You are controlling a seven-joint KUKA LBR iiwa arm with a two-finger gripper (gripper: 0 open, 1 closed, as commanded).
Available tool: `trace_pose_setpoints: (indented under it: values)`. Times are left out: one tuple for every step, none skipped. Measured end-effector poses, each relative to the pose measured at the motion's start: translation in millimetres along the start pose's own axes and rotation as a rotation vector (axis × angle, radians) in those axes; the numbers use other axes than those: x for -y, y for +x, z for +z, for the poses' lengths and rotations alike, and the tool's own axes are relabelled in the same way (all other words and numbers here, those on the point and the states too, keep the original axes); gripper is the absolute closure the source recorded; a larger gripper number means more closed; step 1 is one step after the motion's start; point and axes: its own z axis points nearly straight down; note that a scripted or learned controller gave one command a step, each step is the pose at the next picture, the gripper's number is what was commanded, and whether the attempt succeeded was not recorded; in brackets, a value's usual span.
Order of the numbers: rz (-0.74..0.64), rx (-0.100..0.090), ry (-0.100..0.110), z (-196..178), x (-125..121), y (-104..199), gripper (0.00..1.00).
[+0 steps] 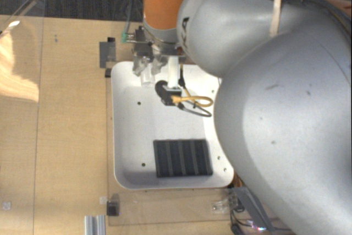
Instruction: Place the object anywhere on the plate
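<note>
Shallow white plastic bin is seen on a pale wooden bench. A black ribbed rectangular pad is noted lying flat on the bin floor, near the near rim and right of centre. The two-finger gripper is held over the bin's far left corner, well apart from the pad. Whether its grip is spread or pressed together cannot be told. The grey arm is seen covering the right side.
</note>
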Motion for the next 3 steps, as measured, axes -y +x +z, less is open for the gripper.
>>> trace_pose_setpoints:
  values:
    - [0.034,0.001,0.006,126.6,72.2,-43.5,1.0]
    - [-0.154,0.0,0.001,43.9,30.9,3.8,1.0]
    - [-0.371,-0.001,0.0,0.1,130.8,-12.8,1.0]
